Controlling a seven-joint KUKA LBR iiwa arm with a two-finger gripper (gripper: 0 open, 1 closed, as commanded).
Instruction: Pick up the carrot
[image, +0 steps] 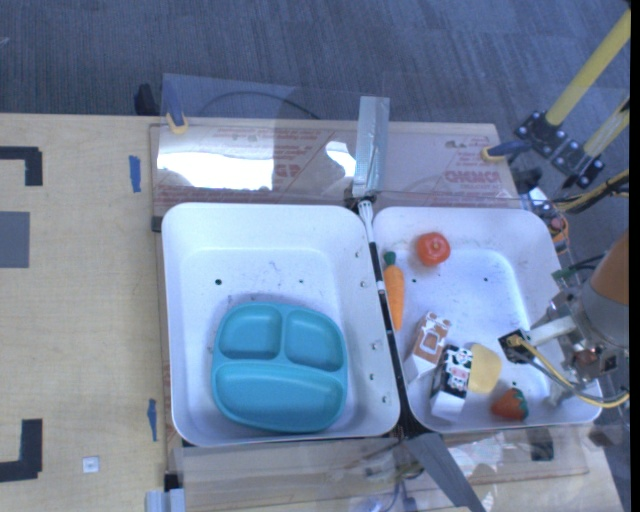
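A: Where's the carrot (394, 292)?

B: Right bin (500, 235), hard against its left wall — lying lengthwise along the divider, green top toward the far end. Nothing touching it.

A: Gripper (560, 365)?

B: Over the right bin's right edge, well apart from the carrot. Can't tell what state it's in — too much cable and hardware in the way.

A: What else is in that bin?

B: Tomato (433, 249) near the far side, just right of the carrot top. Small brown carton (431, 339) mid-bin, black-and-white carton (453, 374) beside a yellow block (484, 369), strawberry (509, 403) by the near rim.

A: Left bin (200, 240)?

B: Teal divided plate (279, 368), near half.
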